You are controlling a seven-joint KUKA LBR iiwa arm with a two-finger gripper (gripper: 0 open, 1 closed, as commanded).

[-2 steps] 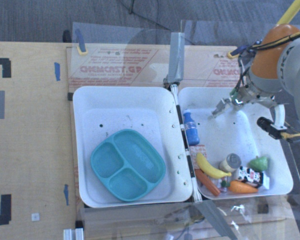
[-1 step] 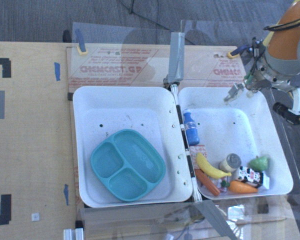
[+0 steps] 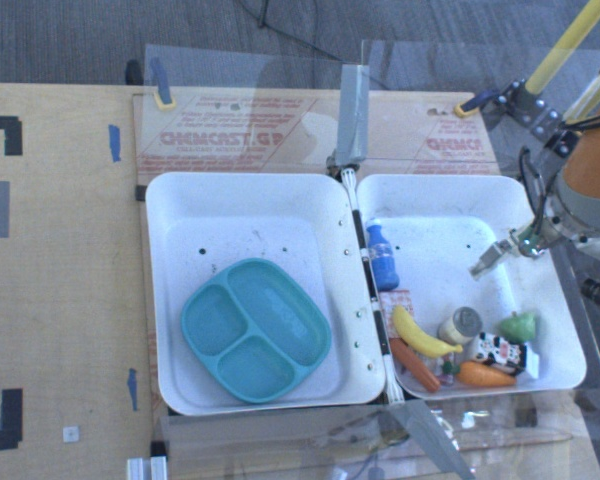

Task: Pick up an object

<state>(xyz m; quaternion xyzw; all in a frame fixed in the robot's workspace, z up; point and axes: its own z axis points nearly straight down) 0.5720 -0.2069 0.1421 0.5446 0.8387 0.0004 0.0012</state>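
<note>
My gripper [image 3: 487, 260] hangs over the right bin [image 3: 450, 200] near its right wall, above bare white floor, and nothing shows in it. The objects lie along the bin's left and front. A blue bottle [image 3: 382, 256] rests against the left wall. A yellow banana [image 3: 421, 334] is in front of it, with a small grey tin [image 3: 465, 322] to its right. Two orange carrots [image 3: 416, 365] [image 3: 485, 374], a green pepper [image 3: 520, 325] and a black-and-white toy [image 3: 501, 350] crowd the front right corner.
The left bin [image 3: 242, 200] holds a teal divided plate [image 3: 255, 329]. A grey divider post [image 3: 353, 113] stands between the bins at the back. A yellow pole [image 3: 572, 33] and the arm's orange band [image 3: 590, 168] are at the right edge.
</note>
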